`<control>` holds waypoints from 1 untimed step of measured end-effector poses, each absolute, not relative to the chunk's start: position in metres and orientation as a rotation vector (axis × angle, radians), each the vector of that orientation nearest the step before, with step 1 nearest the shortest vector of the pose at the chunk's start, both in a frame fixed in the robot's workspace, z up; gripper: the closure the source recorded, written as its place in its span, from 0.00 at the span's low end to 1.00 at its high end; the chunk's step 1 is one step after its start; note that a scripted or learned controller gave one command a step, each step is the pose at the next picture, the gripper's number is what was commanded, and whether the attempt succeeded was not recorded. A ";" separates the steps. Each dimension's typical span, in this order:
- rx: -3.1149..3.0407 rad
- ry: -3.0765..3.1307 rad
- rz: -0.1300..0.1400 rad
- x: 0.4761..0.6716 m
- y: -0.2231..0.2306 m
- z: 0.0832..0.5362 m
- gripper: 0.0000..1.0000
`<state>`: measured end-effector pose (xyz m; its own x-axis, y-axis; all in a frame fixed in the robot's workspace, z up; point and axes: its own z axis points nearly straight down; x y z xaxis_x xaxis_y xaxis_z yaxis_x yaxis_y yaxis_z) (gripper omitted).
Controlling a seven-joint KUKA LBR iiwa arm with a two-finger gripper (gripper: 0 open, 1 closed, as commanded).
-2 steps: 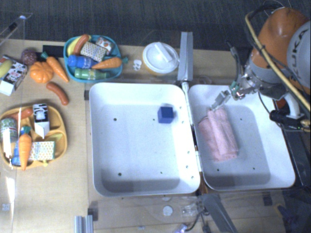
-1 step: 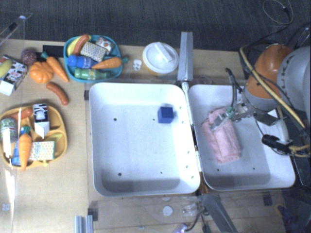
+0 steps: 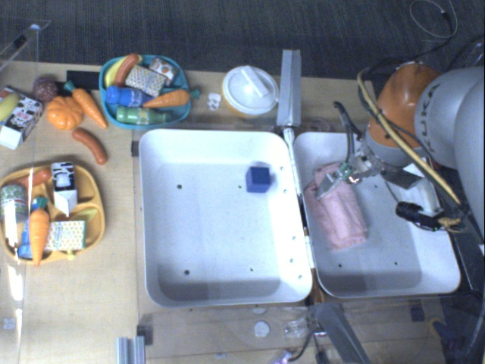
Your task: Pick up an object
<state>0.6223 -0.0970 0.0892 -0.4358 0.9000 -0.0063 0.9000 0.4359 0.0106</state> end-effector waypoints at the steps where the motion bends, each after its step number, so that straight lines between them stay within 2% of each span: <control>1: 1.680 2.642 0.008 0.651 -0.091 0.088 0.00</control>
<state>0.6513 -0.0907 0.0884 -0.4240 0.9057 -0.0058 0.9056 0.4240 0.0100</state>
